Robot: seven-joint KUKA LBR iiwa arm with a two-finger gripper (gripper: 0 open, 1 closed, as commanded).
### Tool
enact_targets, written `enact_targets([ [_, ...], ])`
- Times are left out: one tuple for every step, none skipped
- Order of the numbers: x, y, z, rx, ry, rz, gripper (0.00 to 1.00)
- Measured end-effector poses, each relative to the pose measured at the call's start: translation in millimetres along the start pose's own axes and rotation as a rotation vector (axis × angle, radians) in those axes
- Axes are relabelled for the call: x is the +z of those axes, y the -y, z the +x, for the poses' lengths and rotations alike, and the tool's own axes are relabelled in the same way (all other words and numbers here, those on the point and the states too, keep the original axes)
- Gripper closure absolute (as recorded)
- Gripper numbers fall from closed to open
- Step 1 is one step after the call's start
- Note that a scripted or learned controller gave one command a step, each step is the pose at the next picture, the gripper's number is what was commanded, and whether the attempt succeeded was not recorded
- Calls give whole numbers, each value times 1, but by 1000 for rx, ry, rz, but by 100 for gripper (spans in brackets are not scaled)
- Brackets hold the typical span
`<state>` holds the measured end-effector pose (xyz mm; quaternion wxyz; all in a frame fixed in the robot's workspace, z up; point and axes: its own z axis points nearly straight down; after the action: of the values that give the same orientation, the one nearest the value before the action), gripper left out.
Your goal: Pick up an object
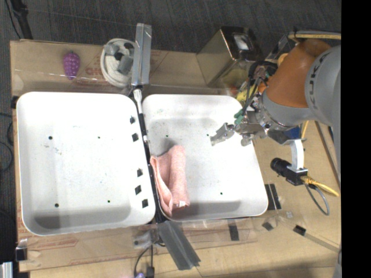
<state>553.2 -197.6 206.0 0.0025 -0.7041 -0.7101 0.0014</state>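
So the pink cloth (172, 179) lies bunched against the right bin's (249, 178) left wall, long axis running roughly 12 to 6. From the gripper (223, 133) it's down around 7 o'clock, well apart. Can't tell the grip state, nothing visibly held.

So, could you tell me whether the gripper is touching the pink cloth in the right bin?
Apart. The camera view shows the gripper over the right bin's upper middle, with bare white bin floor between it and the pink cloth lying against the bin's left wall.
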Motion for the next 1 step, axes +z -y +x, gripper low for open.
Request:
enact_targets([
  [92,-39,38,-83,1,1,0],
])
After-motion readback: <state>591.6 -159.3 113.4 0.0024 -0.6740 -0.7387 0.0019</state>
